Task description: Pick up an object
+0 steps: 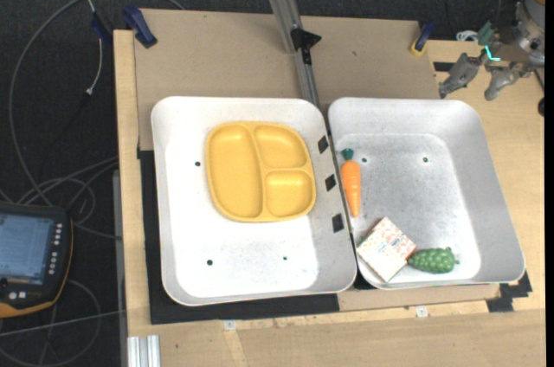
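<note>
Listing stock: right bin (485, 140) holds carrot (351, 186) at its left wall, small box (386, 247) and green bunch (432, 260) touching near its front. Our pincer (479, 80) hangs spread and bare beyond the bin's far right corner. We judge the carrot easiest, provided we straddle its narrow width clear of the wall.

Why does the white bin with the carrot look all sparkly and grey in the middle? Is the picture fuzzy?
In the camera view, the right bin's floor looks speckled grey, like grain or scuffs, while its rim glows bright white under overhead light. The carrot and yellow tray look fairly sharp with soft shadows; the gripper at the upper right is a bit blurry.
</note>
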Controlling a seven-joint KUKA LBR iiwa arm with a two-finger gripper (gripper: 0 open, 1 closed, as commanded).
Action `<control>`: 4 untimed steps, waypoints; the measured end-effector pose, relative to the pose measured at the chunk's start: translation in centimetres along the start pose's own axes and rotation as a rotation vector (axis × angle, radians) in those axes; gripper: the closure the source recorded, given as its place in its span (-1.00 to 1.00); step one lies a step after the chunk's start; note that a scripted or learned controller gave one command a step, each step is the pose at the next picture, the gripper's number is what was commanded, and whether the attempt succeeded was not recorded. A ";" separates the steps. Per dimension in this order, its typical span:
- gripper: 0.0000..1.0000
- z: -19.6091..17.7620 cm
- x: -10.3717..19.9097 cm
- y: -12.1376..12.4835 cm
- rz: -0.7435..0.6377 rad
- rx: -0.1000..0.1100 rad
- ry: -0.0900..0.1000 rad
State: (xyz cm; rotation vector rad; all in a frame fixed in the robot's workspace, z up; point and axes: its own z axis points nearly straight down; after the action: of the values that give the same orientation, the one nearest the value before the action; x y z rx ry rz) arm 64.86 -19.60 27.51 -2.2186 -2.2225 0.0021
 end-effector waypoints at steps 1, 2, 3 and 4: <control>-1.00 4.7 0.1 -0.9 0.002 0.004 0.001; -1.00 8.9 -0.1 -0.9 0.002 0.004 0.001; -1.00 15.1 -0.2 -0.4 0.000 0.006 0.002; 1.00 13.5 -0.2 -0.2 -0.001 -0.003 0.000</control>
State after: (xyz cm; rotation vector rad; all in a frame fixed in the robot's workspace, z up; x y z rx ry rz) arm 64.68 -19.81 14.05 -2.2196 -2.2249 -0.0019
